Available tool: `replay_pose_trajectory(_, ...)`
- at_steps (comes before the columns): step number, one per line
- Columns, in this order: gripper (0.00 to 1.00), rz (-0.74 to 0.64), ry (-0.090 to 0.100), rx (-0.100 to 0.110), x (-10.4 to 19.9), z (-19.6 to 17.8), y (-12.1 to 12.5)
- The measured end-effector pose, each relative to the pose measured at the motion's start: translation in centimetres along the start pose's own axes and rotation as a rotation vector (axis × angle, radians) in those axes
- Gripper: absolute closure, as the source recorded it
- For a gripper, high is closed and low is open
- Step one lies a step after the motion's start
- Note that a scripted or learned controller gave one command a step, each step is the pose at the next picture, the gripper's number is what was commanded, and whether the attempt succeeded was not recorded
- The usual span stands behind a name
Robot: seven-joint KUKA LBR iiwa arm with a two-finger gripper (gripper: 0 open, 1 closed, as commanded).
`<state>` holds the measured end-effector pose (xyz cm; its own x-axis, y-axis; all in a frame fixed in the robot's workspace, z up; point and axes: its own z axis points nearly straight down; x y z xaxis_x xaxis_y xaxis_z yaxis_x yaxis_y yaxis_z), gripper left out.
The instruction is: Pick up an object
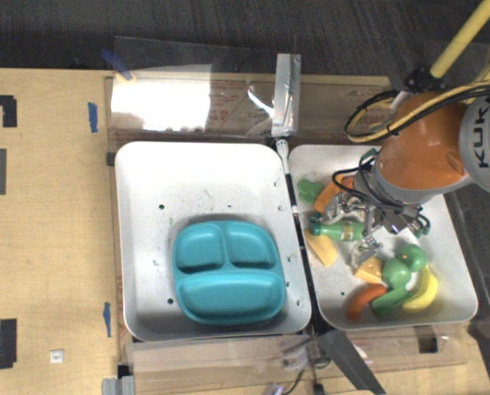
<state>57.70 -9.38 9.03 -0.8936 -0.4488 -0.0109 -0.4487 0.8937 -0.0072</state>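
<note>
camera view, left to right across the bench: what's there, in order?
Blue tape mark → left bin → teal divided tray → right bin with green bottle → gripper → yellow banana.

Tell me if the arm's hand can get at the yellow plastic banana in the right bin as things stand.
Probably yes. The yellow plastic banana lies at the near right of the right white bin, uncovered from above, beside the green toy. The hand hangs over the same bin, close by.

My gripper [368,225] hangs low over toy food [393,274] in the right bin [463,290]; teal tray [227,271] fills the left bin [146,179].
</note>
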Motion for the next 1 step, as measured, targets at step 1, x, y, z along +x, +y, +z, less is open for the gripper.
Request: replay_pose_trajectory(1,0.0,-0.034,-0.002,-0.001,-0.32,0.04,-0.58)
